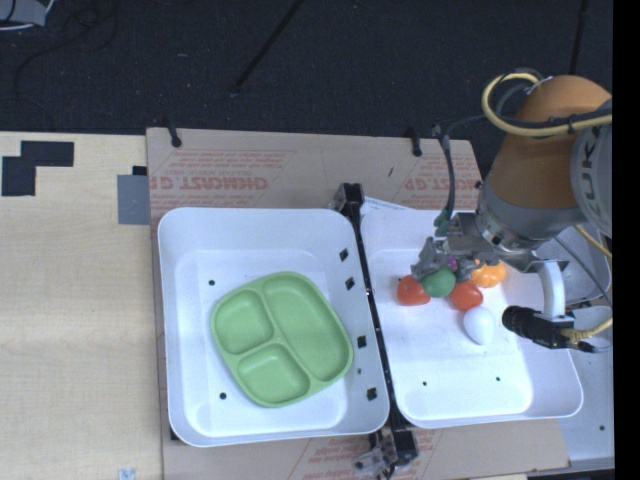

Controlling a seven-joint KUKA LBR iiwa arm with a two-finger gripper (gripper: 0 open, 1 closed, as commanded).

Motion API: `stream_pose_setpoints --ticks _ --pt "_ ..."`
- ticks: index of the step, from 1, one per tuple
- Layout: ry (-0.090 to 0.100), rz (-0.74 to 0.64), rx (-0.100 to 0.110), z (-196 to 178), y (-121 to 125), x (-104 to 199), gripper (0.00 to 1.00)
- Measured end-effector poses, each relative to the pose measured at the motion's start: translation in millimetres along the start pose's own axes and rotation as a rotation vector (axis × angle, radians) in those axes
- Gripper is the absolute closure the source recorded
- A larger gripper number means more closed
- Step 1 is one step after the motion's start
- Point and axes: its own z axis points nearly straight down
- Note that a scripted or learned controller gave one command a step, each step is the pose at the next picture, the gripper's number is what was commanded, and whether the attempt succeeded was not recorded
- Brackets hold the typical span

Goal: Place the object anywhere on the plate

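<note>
A green plate (282,339) with three compartments lies in the left bin (190,268), nothing on it. In the right bin (450,388) a cluster of small toy foods sits near the back: a red piece (411,291), a green piece (438,283), another red piece (466,295), an orange piece (489,275) and a white egg-shaped piece (479,325). My gripper (446,260) hangs low over the cluster, right above the green piece. The wrist hides the fingertips.
A black divider rail (365,308) runs between the two bins. The grey and orange arm (545,163) covers the right bin's back right corner. Cardboard lies under the bins, on a wooden bench.
</note>
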Motion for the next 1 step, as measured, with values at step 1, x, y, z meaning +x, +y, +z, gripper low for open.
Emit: stream_pose_setpoints --ticks 1 --pt "0.000 -0.002 0.002 3.5 -13.5 61.6 1.00"
